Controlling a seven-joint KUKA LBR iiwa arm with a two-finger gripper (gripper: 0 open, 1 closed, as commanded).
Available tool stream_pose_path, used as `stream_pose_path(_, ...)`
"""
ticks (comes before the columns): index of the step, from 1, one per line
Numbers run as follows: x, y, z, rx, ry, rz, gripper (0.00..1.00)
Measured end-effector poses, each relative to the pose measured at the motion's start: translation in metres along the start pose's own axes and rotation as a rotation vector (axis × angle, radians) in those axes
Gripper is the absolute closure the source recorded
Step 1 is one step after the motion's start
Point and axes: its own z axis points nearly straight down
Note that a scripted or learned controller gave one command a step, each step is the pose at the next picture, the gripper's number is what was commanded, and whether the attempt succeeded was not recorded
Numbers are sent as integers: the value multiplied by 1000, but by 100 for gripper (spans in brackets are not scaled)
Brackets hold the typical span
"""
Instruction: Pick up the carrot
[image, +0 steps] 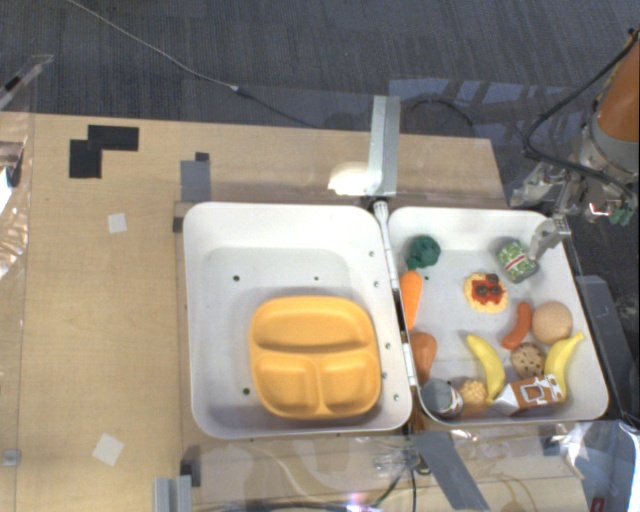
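The carrot (411, 296) is orange and tapered. It lies lengthwise against the left wall of the right bin (455, 225), just below a dark green broccoli piece (423, 251). My gripper (552, 222) hangs over the back right corner of that bin, close to a small green can (517, 260). It is far to the right of the carrot and apart from it. Nothing of the carrot is covered.
The right bin also holds a small pizza (487, 291), a sausage (518, 324), a bread roll (551, 322), two bananas (488, 362), a cookie (527, 358) and a brown pear-like item (423, 352) just below the carrot. A yellow divided tray (315, 355) sits in the left bin (215, 300).
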Motion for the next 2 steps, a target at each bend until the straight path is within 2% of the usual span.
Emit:
stream_pose_path(1, 52, -1, 125, 3, -7, 13, 0)
stream_pose_path(2, 49, 0, 111, 6, -17, 6, 100)
